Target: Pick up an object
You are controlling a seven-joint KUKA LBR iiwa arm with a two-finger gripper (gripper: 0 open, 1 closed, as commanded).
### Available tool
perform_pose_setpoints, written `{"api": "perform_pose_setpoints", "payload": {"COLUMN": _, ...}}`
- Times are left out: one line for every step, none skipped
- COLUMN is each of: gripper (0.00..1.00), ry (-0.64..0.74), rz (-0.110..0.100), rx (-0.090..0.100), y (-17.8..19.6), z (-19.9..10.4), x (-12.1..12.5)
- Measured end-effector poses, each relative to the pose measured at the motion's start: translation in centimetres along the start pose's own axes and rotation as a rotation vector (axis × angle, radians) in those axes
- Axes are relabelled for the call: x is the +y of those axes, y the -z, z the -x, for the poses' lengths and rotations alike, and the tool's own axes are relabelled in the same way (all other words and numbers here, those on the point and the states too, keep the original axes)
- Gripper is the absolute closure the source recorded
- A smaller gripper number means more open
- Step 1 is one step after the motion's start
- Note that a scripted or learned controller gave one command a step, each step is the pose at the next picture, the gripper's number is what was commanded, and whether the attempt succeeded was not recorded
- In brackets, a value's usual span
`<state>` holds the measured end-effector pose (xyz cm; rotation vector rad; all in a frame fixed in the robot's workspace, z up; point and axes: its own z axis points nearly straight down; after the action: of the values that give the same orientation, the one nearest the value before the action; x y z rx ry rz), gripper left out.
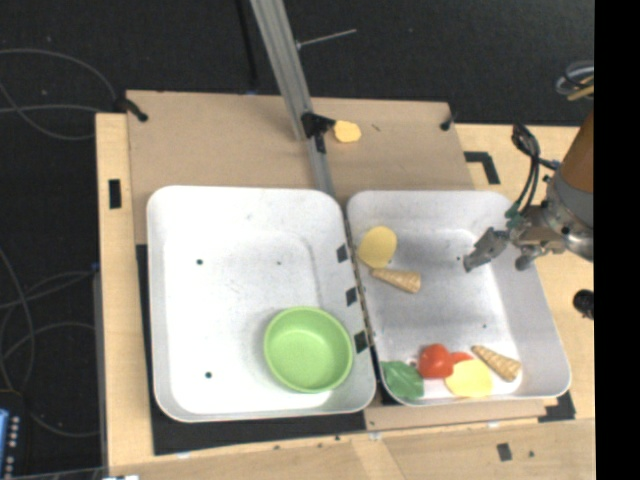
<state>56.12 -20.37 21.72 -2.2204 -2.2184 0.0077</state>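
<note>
My gripper point(497, 251) hangs over the right bin point(440, 208), near its right wall, about halfway down; arm coming in from the right edge. The two fingers point(483, 250) point left and downward, slightly spread, with nothing between them. No object touching them; the bin floor beneath is bare white with grey scuffing. Objects in the right bin: a pale yellow round piece point(378, 245) at the left wall, upper part, and just below it a tan cone point(396, 280) lying on its side, tip to the right, touching or nearly touching the round piece. Both are well apart from my fingers, to the left. Along the bin's near edge sits a cluster: green piece point(402, 379) in the left corner, red piece point(436, 360) beside it, yellow piece point(470, 380) next, and a second tan cone point(497, 362) lying at a slant on the right. Left bin point(230, 238): one green bowl point(308, 349), upright, near the lower right corner. A small yellow item point(347, 131) rests on the bench point(200, 138) behind the bins.
</note>
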Motion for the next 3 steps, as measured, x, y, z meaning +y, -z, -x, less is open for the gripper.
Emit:
{"api": "perform_pose_setpoints", "payload": {"gripper": 0.00, "ry": -0.001, "rz": 0.002, "rx": -0.001, "y": -4.3, "z": 0.6, "x": -0.2}}
{"api": "perform_pose_setpoints", "payload": {"gripper": 0.00, "ry": -0.001, "rz": 0.001, "rx": -0.001, "y": -9.1, "z": 1.4, "x": -1.0}}
{"api": "perform_pose_setpoints", "payload": {"gripper": 1.00, "ry": -0.003, "rz": 0.011, "rx": 0.000, "y": -7.7, "z": 1.4, "x": -0.7}}
